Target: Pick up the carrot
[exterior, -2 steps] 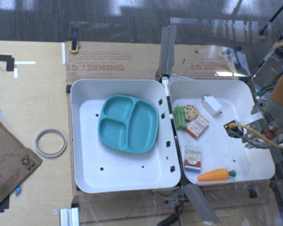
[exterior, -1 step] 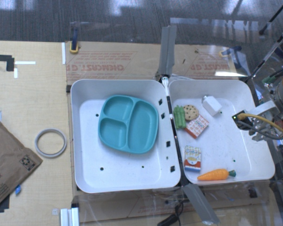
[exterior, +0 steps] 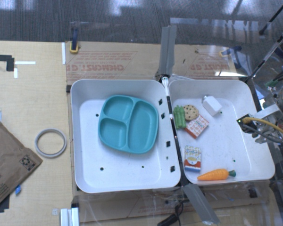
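Orange toy carrot with a green stub (exterior: 215,174) lying flat along the near wall of the right white plastic bin (exterior: 243,140), just right of a small printed carton (exterior: 193,158). Tool (exterior: 269,131) sitting over at the bin's right rim, up and right of the carrot, well apart, nothing touching. Grip state impossible to tell from here.

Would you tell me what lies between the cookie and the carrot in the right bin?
In the camera view, a red-and-white packet and a small carton lie between the cookie and the carrot.
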Controlling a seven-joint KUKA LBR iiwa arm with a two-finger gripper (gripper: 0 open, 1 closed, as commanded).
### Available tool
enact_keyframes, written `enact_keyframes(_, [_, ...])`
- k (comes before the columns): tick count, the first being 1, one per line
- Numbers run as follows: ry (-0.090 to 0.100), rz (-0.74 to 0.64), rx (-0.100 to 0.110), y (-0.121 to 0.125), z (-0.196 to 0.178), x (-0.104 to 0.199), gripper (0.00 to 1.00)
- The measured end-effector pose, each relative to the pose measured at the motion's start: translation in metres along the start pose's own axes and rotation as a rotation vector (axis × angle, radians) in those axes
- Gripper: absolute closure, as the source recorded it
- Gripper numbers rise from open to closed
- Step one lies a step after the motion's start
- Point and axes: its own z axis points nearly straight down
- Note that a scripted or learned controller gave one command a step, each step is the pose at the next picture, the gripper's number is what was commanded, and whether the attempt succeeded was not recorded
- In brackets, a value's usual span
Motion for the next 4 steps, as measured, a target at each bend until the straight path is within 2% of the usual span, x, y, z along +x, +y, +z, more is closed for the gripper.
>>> enact_keyframes(1, [0.000, -0.052, 0.000, 0.005, 0.000, -0.001, 1.00])
enact_keyframes(2, [0.001, -0.013, 0.001, -0.036, 0.030, 0.010, 1.00])
enact_keyframes(3, [0.003, 0.041, -0.001, -0.088, 0.019, 0.025, 1.00])
enact_keyframes(4, [0.002, -0.456, -0.002, -0.037, 0.003, 0.010, 1.00])
